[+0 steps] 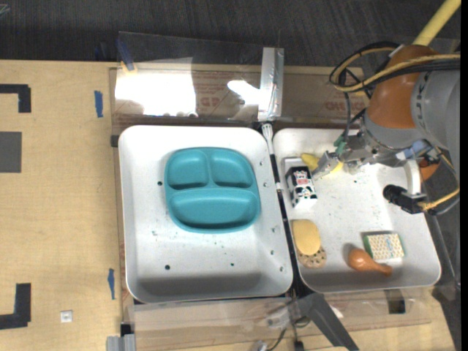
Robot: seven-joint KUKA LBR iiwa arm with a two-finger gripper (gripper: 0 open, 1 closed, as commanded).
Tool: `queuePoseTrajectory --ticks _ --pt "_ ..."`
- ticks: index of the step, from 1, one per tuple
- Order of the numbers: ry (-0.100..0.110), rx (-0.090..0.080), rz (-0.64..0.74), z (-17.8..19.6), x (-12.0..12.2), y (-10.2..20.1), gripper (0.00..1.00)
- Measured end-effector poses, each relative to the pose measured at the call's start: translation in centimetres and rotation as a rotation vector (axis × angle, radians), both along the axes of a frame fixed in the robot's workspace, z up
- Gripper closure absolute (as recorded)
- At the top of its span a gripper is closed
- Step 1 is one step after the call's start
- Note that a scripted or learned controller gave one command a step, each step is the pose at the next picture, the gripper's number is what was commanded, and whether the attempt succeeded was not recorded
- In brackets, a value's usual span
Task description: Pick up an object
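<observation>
Your gripper (338, 159) sits at the right bin's (417, 269) upper left, touching a yellow object (316, 163); finger spread cannot be told.

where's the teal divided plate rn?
In the camera view, the teal divided plate lies flat in the left bin, roughly centred, a little toward the far side. The tool is over the right bin, well away from it.
</observation>
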State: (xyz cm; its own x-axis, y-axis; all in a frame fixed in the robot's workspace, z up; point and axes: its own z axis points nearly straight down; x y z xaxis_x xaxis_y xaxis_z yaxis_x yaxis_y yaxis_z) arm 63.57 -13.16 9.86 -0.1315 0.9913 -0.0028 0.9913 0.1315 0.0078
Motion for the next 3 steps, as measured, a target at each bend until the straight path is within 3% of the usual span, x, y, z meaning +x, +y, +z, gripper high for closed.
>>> queuePoseTrajectory --ticks 1,2,3 --pt "0.042 0.008 0.350 -1.3 2.4 -0.1 0.00" --pt "0.036 0.005 1.171 -1.3 1.7 -0.1 0.00" --pt "0.008 -0.002 0.763 0.1 1.5 2.3 0.00"
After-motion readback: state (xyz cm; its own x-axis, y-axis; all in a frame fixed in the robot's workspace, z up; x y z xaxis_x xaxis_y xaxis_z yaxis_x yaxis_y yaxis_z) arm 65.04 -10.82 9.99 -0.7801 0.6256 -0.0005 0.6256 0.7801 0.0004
